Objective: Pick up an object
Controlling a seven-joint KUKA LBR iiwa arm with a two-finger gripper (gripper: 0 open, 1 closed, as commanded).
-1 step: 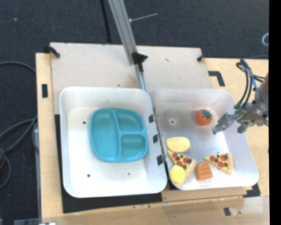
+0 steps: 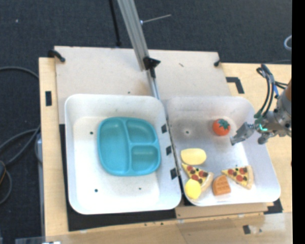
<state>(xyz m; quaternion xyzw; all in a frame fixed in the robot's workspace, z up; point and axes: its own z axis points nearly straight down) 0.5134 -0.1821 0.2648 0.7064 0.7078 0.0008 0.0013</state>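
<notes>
Camera view, left to right: left bin [image 2: 76,136] holds a teal divided plate [image 2: 128,146]. Right bin [image 2: 267,156] holds a tomato [image 2: 221,127] toward its far edge; yellow pieces, two pizza slices [image 2: 196,175] [image 2: 239,175] and an orange piece [image 2: 221,186] crowd its near edge. End effector [image 2: 250,135] hovers at the right edge, fingers spread wide, nothing between them. Risk: the round tomato may roll away; clustered items may block a clean grasp.

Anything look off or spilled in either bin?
Nothing stands out. The blue divided plate lies flat in the left bin. The toy foods, tomato, two pizza slices and the rest, all sit inside the right bin. The claw is beside the tomato.
</notes>
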